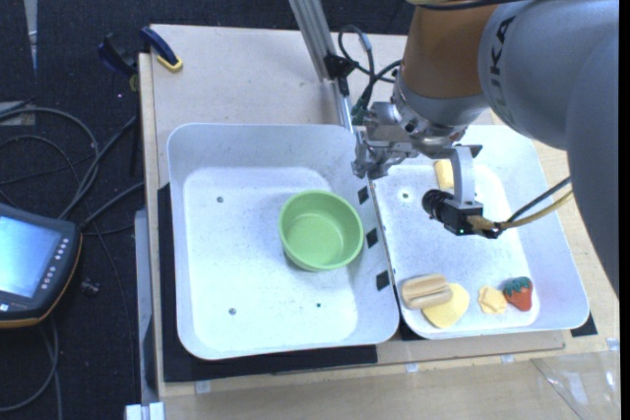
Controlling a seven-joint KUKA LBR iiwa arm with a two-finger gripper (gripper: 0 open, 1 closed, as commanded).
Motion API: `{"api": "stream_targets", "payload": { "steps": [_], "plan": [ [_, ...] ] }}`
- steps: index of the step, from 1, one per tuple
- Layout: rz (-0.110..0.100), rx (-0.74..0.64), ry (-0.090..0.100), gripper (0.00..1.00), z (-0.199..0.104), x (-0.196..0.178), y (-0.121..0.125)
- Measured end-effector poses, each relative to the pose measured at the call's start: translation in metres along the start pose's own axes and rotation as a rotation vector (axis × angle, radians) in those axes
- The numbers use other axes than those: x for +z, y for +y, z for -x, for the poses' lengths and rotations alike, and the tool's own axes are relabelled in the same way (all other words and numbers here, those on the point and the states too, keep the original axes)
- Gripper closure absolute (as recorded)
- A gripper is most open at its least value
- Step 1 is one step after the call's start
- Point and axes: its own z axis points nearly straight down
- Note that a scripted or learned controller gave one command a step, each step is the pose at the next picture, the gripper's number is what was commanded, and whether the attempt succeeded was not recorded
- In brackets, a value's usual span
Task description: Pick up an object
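Over the wall between the two bins hangs the pincer [372, 162] — spread or pressed together, I cannot tell. Nothing looks lifted yet — the green bowl [320, 229] sits in the left bin [217, 261], the grasp undone.

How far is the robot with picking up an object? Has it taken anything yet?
Done: nothing looks lifted. The green bowl rests in the left bin; the hot dog toy, the yellow piece and the strawberry lie in the right bin.
In hand: the gripper is low over the edge between the bins, with no object seen in it.
Left: grasp one object and raise it.
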Motion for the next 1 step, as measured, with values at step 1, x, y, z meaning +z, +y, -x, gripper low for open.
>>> {"api": "stream_targets", "payload": {
  "steps": [1],
  "plan": [
    [0.000,0.001,0.000,1.00,-0.0502,0.0136,-0.0136]
  ]
}}
